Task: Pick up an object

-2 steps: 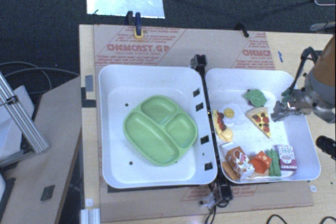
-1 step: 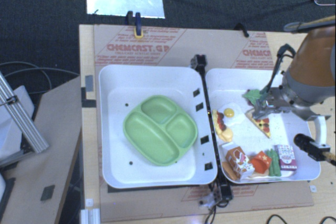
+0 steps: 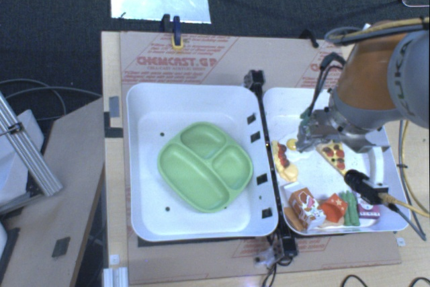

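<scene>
My gripper [image 3: 308,138] low inside right bin [image 3: 295,99], wrist above with orange band. Jaw state: cannot tell, tips blurred against bin floor. Nothing seen between them. Small yellow piece [image 3: 291,144] just beside my tips, toward divider. Yellow-red toy [image 3: 285,165] near, below that. Pizza slice [image 3: 333,154] just beside my wrist on other side. Further toward bin's near edge: red-white carton [image 3: 306,206], orange block [image 3: 334,208], green piece [image 3: 351,206]. Left bin [image 3: 144,117] well apart, holds green divided plate [image 3: 205,166].
</scene>
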### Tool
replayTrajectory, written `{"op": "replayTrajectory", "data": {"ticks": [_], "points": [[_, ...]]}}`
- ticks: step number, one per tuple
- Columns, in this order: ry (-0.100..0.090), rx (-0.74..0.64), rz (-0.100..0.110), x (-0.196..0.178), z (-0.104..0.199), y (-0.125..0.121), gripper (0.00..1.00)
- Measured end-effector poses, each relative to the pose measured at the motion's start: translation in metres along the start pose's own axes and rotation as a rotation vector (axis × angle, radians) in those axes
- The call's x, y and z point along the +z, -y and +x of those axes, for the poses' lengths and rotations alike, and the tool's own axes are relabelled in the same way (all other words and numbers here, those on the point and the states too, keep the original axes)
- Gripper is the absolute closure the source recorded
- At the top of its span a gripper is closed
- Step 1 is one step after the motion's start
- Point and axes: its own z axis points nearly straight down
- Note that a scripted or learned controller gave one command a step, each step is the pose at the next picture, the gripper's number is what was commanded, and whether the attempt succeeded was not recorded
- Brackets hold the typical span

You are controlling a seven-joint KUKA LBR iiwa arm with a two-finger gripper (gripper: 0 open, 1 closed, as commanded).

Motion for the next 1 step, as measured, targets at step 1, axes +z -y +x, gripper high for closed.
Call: {"op": "replayTrajectory", "data": {"ticks": [1], "points": [[0.0,0.0,-0.001,-0.0005,0.0533,-0.012,1.0]]}}
